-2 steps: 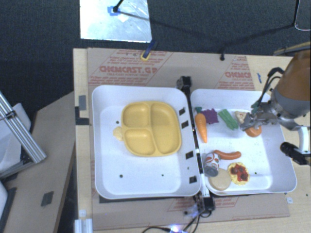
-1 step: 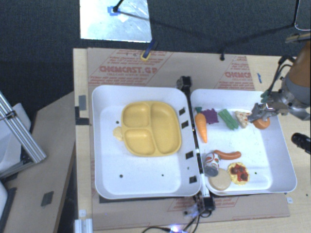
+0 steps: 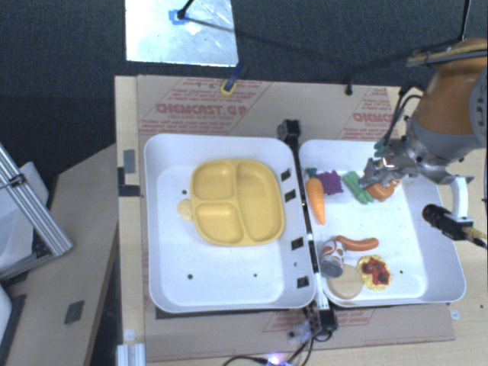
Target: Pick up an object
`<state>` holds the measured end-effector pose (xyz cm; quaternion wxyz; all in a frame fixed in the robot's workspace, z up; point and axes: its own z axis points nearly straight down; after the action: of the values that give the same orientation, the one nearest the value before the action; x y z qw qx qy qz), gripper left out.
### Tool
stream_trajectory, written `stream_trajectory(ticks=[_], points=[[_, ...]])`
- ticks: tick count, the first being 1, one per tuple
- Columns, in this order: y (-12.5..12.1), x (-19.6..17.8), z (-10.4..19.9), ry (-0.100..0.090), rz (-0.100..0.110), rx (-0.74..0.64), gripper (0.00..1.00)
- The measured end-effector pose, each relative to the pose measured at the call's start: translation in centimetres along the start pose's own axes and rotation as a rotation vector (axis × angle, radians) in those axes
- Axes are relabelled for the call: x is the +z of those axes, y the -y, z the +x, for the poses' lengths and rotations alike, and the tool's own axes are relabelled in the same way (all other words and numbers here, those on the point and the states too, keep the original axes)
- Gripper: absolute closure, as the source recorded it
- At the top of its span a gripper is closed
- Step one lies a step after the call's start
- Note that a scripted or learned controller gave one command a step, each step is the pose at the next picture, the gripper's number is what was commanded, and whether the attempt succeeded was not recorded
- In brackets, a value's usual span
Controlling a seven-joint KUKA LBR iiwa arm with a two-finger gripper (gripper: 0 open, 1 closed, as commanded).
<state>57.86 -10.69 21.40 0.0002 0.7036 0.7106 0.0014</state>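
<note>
Brown cardboard sheet (image 3: pixel 198 101) with red lettering covers the bench under two shallow white bins, dark floor beyond it.

Right bin (image 3: pixel 438 280) holds all the toy food. Gripper (image 3: pixel 379 175) is low over the bin's upper part, directly above an orange item with a green piece (image 3: pixel 363 188) beside it. Fingertips overlap the orange item (image 3: pixel 383 191); cannot tell from this angle whether they are closed on it or how wide they stand, so no hold confirmed.

Neighbours, working outward:
- Purple lumpy piece (image 3: pixel 330 181) just left of the green piece, close to the gripper.
- Carrot (image 3: pixel 315 199), orange with green top, lies lengthwise along the bin's left wall, touching or nearly touching the purple piece.
- Sausage (image 3: pixel 356 243), reddish, lies crosswise lower in the bin, well apart from the gripper.
- Small grey-and-red can (image 3: pixel 331 258) on its side just below the sausage's left end.
- Tan round disc (image 3: pixel 345 284) at the bottom, next to a yellow piece with red topping (image 3: pixel 374 271).

Black cylindrical part on a white bracket (image 3: pixel 446 218) juts over the bin's right side, below the arm's orange band (image 3: pixel 451 101).

Left bin (image 3: pixel 164 227) holds a yellow compartment plate (image 3: pixel 232 202), three sections. Black clips (image 3: pixel 292 197) run down the seam between bins.

Shiny metal square (image 3: pixel 181 20) lies beyond the bench, top left.
</note>
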Motion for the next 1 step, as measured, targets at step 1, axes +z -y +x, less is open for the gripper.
stream_trajectory(ticks=[1], points=[[-1.38,-1.11,4.3,0.0,-0.001,0.001,1.0]])
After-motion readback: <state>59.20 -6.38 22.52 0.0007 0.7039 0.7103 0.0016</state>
